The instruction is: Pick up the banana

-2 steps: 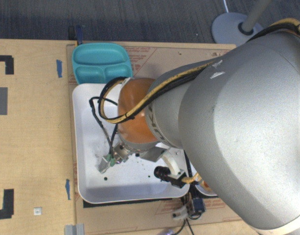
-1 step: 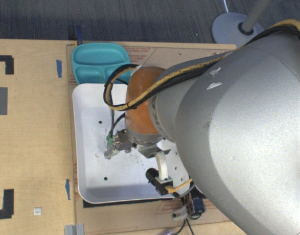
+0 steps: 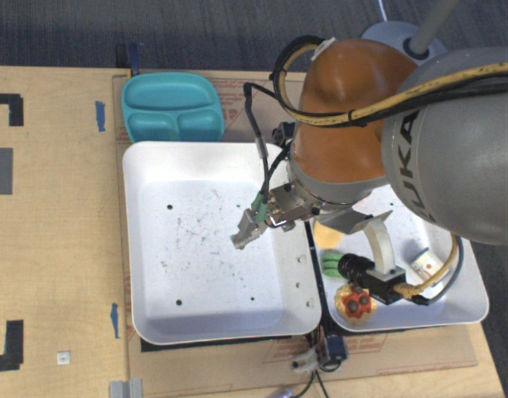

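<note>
Bins sit side by side on the worktop [image 3: 63, 247], with the grey arm [image 3: 452, 156] reaching across the right bin [image 3: 465, 305]. Its gripper [image 3: 247, 232] hangs over the left bin [image 3: 154, 222], near that bin's right edge; how far it is open cannot be told, and nothing shows between its tips. A yellow patch, possibly the banana [image 3: 328, 237], lies in the right bin near its left edge, mostly hidden under the arm. A teal tray [image 3: 172, 106] lies beyond the left bin's far edge.

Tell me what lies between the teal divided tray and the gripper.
In the camera view, bare white floor of the left bin lies between the teal tray and the gripper.
</note>
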Available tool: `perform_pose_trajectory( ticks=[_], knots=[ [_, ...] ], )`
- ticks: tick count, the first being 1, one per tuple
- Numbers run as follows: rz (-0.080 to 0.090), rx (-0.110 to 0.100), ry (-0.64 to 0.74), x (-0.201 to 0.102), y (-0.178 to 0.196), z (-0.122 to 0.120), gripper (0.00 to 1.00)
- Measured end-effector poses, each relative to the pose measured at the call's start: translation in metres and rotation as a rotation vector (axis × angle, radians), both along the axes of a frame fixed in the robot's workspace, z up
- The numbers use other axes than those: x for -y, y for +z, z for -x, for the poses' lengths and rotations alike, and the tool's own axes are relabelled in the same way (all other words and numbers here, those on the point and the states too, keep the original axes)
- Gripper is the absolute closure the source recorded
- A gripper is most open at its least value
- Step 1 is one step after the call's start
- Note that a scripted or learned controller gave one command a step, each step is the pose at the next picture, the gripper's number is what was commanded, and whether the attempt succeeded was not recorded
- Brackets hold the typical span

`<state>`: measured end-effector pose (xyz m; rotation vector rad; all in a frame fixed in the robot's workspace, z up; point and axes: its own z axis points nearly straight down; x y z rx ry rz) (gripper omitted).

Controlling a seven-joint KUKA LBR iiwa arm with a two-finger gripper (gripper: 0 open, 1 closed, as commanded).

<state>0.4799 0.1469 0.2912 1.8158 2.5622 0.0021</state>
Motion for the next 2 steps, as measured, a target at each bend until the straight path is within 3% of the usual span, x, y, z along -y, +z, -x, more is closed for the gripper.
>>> perform_pose_trajectory(
  ticks=[1,2],
  knots=[
    [0.001,-0.005,-0.020,-0.053,-0.154,0.002,0.00],
    [0.001,-0.003,-0.471,-0.067,-0.174,0.001,0.00]
  ],
)
